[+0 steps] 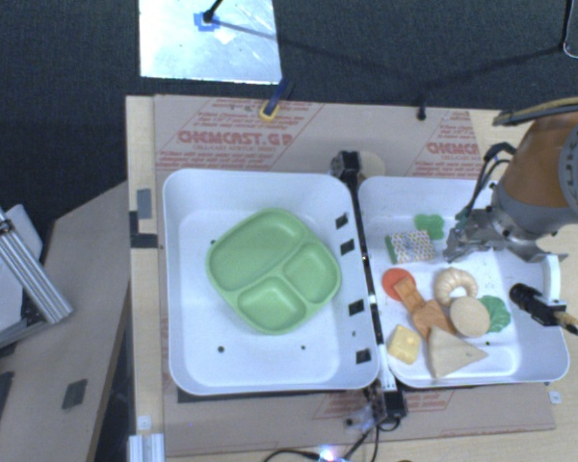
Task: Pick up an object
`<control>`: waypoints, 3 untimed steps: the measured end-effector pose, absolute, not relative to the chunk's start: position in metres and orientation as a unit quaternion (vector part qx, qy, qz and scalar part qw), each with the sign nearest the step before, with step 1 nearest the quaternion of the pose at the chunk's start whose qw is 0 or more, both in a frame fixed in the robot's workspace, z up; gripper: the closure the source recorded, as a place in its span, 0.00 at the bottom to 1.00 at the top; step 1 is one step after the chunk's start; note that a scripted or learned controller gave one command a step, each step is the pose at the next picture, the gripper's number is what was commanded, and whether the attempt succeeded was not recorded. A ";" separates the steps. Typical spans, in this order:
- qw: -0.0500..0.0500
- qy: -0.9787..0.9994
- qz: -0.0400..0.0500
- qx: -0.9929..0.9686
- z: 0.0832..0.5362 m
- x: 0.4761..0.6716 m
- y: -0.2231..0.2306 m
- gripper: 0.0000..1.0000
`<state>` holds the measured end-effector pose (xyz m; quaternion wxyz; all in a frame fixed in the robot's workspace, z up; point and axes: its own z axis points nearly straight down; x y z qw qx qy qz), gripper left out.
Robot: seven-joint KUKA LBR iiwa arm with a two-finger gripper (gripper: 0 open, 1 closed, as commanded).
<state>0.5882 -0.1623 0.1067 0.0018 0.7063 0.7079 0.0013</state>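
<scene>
A desk (pixel 96 258) seen from above carries two shallow white bins side by side on printed cardboard. The left bin (pixel 188 354) holds a pale green divided plate (pixel 273 270) with three compartments, lying near its middle. The right bin (pixel 539 354) holds a cluster of toy foods: a green leafy piece (pixel 429 225) near the top, a patterned speckled block (pixel 409 246) just below it, a red-orange disc (pixel 398 282), a ring-shaped pastry (pixel 456 282), a round bun (pixel 469 317) touching a green piece (pixel 496 312), a yellow cube (pixel 404 344) and a pale wedge (pixel 453 354) at the bottom. The grey arm with its orange band (pixel 539 166) reaches in from the right. Its jaws (pixel 459 243) hang low over the right bin, just right of the speckled block and above the pastry. Whether the jaws are apart or together cannot be told, and nothing is visibly between them.
</scene>
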 end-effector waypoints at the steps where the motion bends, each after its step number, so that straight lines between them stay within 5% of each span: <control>1: 0.001 0.707 0.000 0.707 0.162 0.586 -0.171 1.00; 3: 0.001 0.709 0.001 0.705 0.225 0.596 -0.166 1.00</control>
